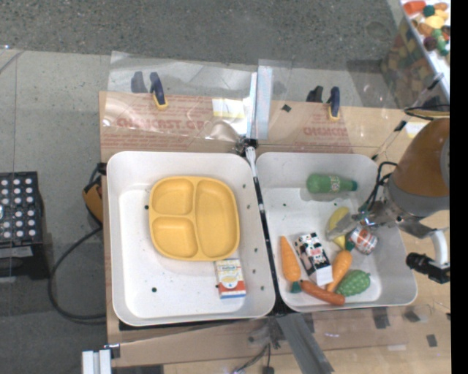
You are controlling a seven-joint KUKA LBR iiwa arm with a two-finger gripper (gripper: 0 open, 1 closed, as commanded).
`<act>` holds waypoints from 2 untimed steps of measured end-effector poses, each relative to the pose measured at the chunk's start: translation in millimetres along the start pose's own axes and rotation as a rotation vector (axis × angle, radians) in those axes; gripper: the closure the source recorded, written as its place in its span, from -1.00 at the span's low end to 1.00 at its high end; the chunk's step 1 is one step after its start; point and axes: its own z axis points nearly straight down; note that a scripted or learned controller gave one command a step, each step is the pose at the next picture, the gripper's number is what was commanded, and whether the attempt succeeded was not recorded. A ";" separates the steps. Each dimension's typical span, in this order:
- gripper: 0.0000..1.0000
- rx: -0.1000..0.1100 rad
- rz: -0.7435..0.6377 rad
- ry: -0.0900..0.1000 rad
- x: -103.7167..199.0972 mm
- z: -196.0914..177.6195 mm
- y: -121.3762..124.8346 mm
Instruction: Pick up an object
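Two white bins sit side by side as the gripper [363, 223], its state impossible to tell, reaches into the right bin [281, 172] at a small can [363, 239] beside the banana [338, 219], apparently mid-grasp; next comes closing and lifting.

A grey speckled floor [66, 80] surrounds a wooden bench [183, 120] whose far edge is covered by clear plastic sheeting [197, 80], pinned with blue clamps [156, 89]. To the left, a black perforated box [18, 219] stands on the floor, and a dark cable [62, 270] loops near it. In the upper right corner a shelf of colourful small items [430, 18] is visible. Lighting is even and soft.
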 end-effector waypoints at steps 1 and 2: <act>1.00 -0.001 0.004 -0.001 -1.6 -9.7 -0.5; 1.00 -0.001 0.099 -0.002 33.9 -101.4 27.2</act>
